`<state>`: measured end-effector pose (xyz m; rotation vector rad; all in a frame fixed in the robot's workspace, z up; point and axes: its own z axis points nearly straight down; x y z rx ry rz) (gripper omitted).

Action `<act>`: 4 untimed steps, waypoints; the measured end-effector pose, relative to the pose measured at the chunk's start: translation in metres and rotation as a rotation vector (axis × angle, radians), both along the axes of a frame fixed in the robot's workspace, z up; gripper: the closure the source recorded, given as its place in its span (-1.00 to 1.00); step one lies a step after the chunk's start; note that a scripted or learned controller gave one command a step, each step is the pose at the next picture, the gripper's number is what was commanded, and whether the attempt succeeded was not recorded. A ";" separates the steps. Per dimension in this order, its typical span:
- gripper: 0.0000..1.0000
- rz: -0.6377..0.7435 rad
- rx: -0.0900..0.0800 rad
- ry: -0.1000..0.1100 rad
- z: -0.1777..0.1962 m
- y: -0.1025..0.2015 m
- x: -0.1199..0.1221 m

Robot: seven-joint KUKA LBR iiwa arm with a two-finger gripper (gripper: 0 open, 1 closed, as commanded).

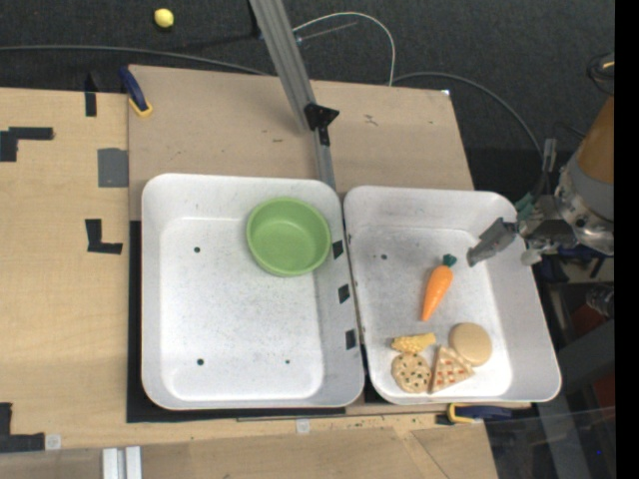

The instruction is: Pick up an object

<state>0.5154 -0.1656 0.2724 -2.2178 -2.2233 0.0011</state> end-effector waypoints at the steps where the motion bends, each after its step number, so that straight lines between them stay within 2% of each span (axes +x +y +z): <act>1: -1.00 0.000 0.000 0.000 0.000 0.000 0.000; 4: -1.00 -0.001 0.001 0.005 -0.141 -0.008 0.006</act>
